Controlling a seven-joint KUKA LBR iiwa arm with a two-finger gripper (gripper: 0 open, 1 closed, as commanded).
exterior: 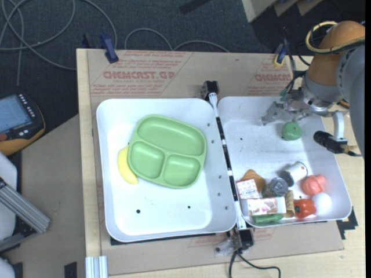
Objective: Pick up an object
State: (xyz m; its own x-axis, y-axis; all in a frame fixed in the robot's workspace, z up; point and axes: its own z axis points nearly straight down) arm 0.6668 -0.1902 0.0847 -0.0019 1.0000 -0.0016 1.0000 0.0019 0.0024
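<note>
Small toys piled at the right bin's lower edge, green ball upper right, gripper hovering just above-left of it, fingers spread, holding nothing.

A gripper hangs over the right bin near its far edge, just beside a green ball; a green tray fills the left bin.

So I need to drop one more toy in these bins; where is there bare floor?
Left bin: bare below the green tray, toward the near rim. Right bin: open middle between the green ball and the toy pile. The pile crowds the near corner, and the gripper sits by the ball.
</note>
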